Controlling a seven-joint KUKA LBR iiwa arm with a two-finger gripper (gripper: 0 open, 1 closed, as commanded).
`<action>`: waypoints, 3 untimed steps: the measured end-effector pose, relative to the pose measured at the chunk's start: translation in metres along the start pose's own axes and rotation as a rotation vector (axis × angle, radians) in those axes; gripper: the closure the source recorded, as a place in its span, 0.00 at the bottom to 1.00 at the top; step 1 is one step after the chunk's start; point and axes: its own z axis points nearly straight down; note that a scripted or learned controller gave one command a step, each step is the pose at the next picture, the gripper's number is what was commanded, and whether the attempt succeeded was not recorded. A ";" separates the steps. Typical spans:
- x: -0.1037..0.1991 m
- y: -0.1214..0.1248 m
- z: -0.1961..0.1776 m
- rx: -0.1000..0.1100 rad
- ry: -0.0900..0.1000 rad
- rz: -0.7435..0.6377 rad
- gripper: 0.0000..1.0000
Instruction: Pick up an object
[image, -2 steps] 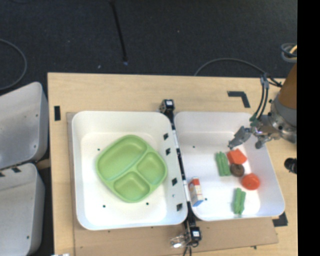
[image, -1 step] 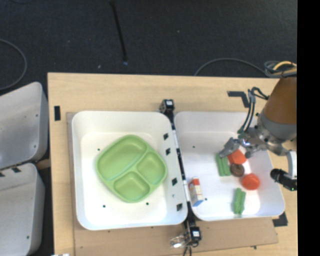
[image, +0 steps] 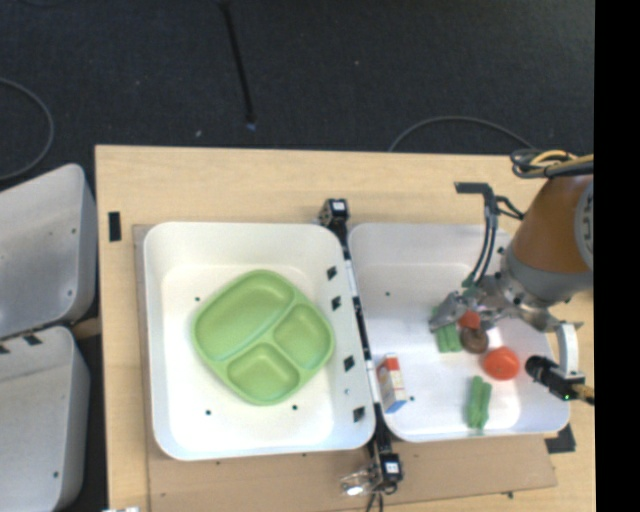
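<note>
My gripper (image: 463, 313) hangs low over the right bin (image: 400, 260), in its right half, with the grey arm and its orange band (image: 555, 225) reaching in from the right. Directly under it lies a tight cluster: a small green block (image: 447, 339), a brown round piece (image: 475, 342) and a small red bit (image: 468, 321) right at the gripper's tip. Whether the red bit is held cannot be told. An orange-red ball (image: 502, 364) lies just right of the cluster. A long green piece (image: 477, 403) rests near the front wall.
A small white box with red and blue print (image: 391, 383) lies by the right bin's left wall. The left bin (image: 170, 400) holds a green three-part plate (image: 262, 335). A black divider with clips (image: 348, 320) separates the bins. Cables (image: 490, 230) trail by the arm.
</note>
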 end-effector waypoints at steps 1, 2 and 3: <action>-0.002 0.003 0.027 -0.004 -0.001 0.003 0.00; -0.002 0.001 0.018 0.000 0.001 0.009 1.00; 0.000 -0.004 -0.043 -0.001 0.002 0.001 1.00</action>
